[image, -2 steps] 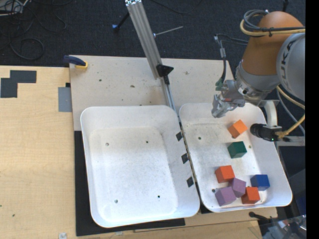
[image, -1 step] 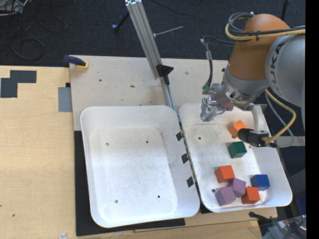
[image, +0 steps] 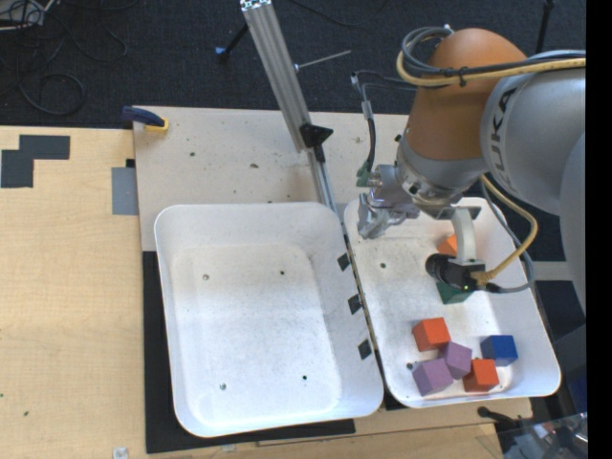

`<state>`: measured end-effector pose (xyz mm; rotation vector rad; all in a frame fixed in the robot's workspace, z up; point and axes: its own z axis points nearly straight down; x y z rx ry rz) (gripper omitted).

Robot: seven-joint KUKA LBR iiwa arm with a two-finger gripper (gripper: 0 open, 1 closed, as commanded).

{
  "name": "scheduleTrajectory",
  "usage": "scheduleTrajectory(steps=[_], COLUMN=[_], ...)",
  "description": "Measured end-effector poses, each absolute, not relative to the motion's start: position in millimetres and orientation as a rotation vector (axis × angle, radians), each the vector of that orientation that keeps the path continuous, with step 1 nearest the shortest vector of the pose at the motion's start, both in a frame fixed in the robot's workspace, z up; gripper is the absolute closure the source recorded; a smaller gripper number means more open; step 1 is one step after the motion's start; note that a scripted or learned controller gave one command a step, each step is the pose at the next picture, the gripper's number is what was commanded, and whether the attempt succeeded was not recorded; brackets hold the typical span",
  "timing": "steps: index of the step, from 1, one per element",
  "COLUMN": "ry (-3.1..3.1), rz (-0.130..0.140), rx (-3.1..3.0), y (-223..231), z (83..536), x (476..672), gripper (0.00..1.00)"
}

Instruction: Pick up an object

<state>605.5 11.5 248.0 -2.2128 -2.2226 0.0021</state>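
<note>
White bins: 2 shallow bins sit side by side; the left bin (image: 182,247) and the right bin (image: 402,295), which carries every object you can pick.
Targets: in the right bin's near right corner you have a tight cluster: 1 orange cube (image: 431,333), 2 purple cubes (image: 432,376) and (image: 458,359), 1 blue cube (image: 498,348) and 1 smaller orange cube (image: 482,375). Farther back lie a dark green piece (image: 455,277) and a partly hidden orange piece (image: 447,245).
Gripper place: the gripper (image: 380,213) hangs over the far left part of the right bin, close to the divider, well apart from the cluster.
Gripper state: you cannot tell how far the fingers stand apart; nothing shows between them.
Step in hand: positioning above the bin before a descent, as you would judge it.
How to do it well: aim for the first orange cube, since it sits at the cluster's edge with room around it. Centre over it, square the fingers to its flat sides, and descend straight.
Risk: the packed cubes may be nudged together.
</note>
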Motion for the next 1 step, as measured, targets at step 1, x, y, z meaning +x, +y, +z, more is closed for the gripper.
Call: scheduleTrajectory(steps=[1], ry=[-2.222], rz=[0.005], rx=[-2.212], y=[64.1], z=[245.0], x=[597.5], gripper=[1.00])
